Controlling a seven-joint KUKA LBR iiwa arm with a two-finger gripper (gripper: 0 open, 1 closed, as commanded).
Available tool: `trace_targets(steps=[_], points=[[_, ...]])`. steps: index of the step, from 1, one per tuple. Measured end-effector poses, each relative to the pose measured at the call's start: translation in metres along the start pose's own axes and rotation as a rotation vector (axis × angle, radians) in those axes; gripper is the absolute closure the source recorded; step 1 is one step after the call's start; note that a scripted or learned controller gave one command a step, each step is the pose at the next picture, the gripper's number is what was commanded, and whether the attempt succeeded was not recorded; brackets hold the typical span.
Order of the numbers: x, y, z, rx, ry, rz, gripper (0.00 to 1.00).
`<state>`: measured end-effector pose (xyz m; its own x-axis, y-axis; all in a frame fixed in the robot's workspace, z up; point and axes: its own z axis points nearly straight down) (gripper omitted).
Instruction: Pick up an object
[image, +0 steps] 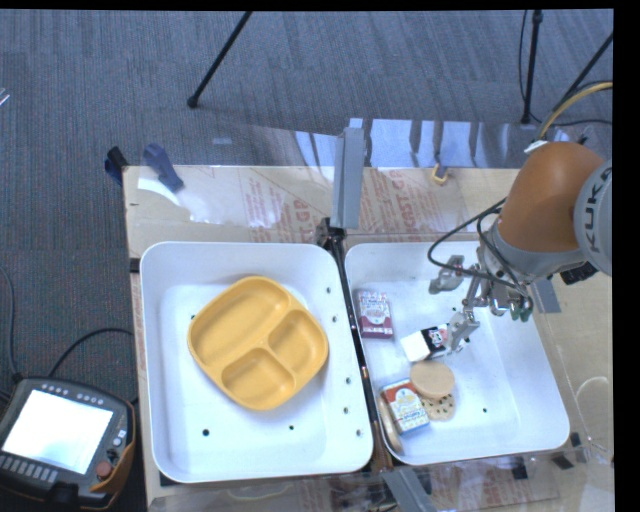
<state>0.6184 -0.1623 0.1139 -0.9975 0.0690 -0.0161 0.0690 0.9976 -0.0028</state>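
Two white bins are seen side by side on a tabletop (240, 205). The left bin (170, 430) carries a yellow tray (257, 341) with three compartments, laid flat near its middle.

In the right bin (520, 400), several small things are gathered toward the left side. A dark red packet (374, 312) lies flat near the left wall. Below it and to the right, a small white and black box (426, 342) is found. Just beneath that box a round tan disc (432, 379) rests on a speckled brown round piece (441, 406), and beside these, at the lower left, a small carton (407, 408) with an orange and green label is placed.

The arm (545, 205) is reached in from the right, and the jaws (459, 335) are lowered over the right bin, just beside the white and black box, at its right edge. Whether the box is touched or gripped cannot be told, and how far the jaws are parted cannot be made out from above. Nothing is clearly seen held.

On the floor at the lower left, a pendant (62, 438) with a lit screen is seen.
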Motion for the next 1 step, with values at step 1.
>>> trace_targets(steps=[1], points=[[0.0468, 0.0745, 0.0082, 0.0, -0.015, 0.067, 0.0]])
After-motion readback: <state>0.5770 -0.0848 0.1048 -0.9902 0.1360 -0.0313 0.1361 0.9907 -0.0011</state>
